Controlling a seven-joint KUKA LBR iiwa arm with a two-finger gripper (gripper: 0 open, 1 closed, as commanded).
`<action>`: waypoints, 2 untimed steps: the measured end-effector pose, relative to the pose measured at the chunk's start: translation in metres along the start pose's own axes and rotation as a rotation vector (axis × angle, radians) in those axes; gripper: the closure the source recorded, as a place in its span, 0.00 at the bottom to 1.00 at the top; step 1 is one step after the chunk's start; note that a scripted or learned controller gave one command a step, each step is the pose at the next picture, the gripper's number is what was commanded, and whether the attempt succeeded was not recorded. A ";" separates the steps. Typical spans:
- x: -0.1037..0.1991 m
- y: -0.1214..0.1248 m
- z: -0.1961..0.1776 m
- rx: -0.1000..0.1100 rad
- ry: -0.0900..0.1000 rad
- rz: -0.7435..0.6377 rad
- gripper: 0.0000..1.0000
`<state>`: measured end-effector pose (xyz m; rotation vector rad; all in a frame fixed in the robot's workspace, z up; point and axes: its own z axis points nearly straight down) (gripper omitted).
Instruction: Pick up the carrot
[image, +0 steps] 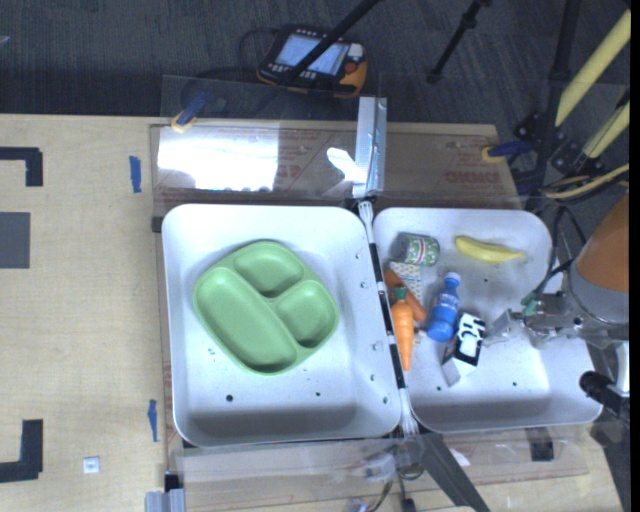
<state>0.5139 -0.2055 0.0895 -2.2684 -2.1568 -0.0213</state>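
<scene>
End effector (500, 328) low, arm from right

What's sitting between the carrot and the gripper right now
In the camera view, the blue bottle and a black-and-white item lie between the carrot and the gripper.

No readable text anywhere. Lit screen of the handheld controller (310, 55), above the bins: content too blurred. Can (416, 250) beside the banana (489, 250) has a printed label, illegible. Black-and-white card (468, 340) just right of the blue bottle (445, 308) carries markings, undecipherable.
</scene>
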 end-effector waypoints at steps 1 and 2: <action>0.006 0.026 -0.001 -0.003 0.010 0.490 0.00; 0.001 0.025 -0.009 -0.008 -0.006 0.491 1.00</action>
